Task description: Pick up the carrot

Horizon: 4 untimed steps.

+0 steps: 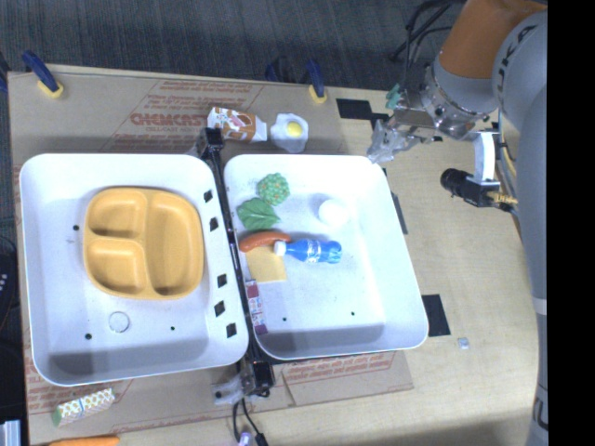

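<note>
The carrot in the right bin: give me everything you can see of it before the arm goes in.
The small orange carrot looks like a smooth plastic toy, a short tapered stick lying flat on the floor of the right white bin, near its left wall, long axis running left-right. Its right end meets the blue plastic bottle; the green leaf-shaped piece lies just above it and the yellow cheese-like wedge just below, apparently touching. The gripper is over the bin's upper right corner, well apart from it.

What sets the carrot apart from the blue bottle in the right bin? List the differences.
The carrot is orange-red and plain; the blue bottle is blue with a white cap end. The carrot is slimmer and tapered; the bottle is thicker and rounder. The carrot lies nearer the divider between the bins, the bottle nearer the bin's middle. Both lie on their sides, end to end, in the right bin.
</note>
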Each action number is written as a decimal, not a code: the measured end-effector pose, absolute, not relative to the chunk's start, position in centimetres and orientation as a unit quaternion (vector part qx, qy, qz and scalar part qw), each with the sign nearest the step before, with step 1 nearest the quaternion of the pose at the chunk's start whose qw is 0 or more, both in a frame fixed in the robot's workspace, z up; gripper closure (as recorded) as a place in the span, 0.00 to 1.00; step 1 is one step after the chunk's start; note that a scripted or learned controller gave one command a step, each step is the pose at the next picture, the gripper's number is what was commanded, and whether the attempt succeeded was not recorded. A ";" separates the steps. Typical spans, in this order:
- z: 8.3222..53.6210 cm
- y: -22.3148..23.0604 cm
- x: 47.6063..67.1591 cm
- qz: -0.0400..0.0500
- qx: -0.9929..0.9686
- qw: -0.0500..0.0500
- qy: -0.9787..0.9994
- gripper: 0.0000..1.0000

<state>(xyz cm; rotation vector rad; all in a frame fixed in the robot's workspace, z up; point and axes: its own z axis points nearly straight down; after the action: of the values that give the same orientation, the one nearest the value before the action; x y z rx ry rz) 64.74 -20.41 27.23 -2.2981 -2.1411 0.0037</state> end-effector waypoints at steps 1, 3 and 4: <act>33.3 -20.8 65.7 0.001 -0.667 0.000 -0.745 1.00; 21.9 -21.0 64.6 0.001 -0.317 0.001 -0.948 1.00; 27.3 -21.1 62.0 0.001 -0.069 -0.001 -0.998 1.00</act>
<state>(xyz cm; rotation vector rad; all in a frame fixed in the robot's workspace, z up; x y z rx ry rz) 62.03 -21.08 27.32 -0.2154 -3.1370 0.0027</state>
